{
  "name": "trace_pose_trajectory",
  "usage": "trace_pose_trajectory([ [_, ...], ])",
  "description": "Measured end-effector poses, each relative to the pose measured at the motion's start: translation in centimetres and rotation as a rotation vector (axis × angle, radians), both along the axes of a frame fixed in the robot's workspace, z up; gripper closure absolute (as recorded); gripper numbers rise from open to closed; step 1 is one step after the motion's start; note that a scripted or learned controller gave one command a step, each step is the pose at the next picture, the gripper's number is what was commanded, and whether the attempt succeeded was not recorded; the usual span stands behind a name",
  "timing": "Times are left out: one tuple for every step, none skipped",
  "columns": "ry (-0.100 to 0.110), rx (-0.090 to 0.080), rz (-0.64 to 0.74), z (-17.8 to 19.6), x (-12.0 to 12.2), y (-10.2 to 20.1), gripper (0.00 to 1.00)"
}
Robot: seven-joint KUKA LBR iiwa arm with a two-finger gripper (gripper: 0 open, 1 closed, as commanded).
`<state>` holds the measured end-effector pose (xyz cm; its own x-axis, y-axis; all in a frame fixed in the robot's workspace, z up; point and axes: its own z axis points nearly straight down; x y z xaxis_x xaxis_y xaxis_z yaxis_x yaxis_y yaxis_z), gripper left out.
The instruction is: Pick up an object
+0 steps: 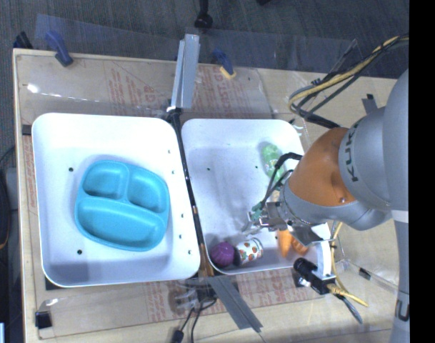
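Light is even and fairly bright, falling from overhead. The left bin [53,191] is nearly blown out to plain white; the right bin [217,163] shows a soft grey shadow beside the arm [346,177]. Faint glare streaks the clear sheeting above the bins. Focus is slightly soft throughout, with mild grain.

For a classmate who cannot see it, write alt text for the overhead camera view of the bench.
A grey arm with an orange band reaches from the right over the right white bin, which holds a purple ball, a small patterned can, an orange item and a green object. The left white bin holds a blue divided tray.
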<state>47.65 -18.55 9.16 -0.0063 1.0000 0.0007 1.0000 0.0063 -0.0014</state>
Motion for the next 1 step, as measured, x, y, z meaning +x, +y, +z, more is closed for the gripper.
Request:
trace_pose_trajectory([
  [0.0, 0.0, 0.0, 0.0, 0.0, 0.01, 0.0],
])
